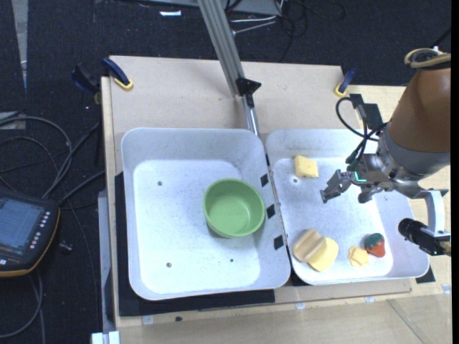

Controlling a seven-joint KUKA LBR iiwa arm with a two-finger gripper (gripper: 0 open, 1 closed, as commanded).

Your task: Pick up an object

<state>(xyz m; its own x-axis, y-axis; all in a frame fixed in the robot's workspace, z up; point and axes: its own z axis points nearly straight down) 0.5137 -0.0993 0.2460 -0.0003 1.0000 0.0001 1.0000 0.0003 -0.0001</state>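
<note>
Nearest the camera, along the near edge of the right bin: a pale yellow lump, a small yellow piece, and just right of it a red-and-green toy, looks like a strawberry. Farther back, a yellow block sits alone near the bin's far-left corner. Left bin holds a green bowl, right of centre.

Gripper hangs over the middle of the right bin, between the yellow block and the near-edge cluster, apart from all of them. Jaws look spread, nothing between them.

Status: pick not done. No object lifted, no contact visible. Left to do: choose a target, line up over it, descend, close, lift. Yellow block is the closest candidate and has clear room around it; the near-edge items are crowded together.
</note>
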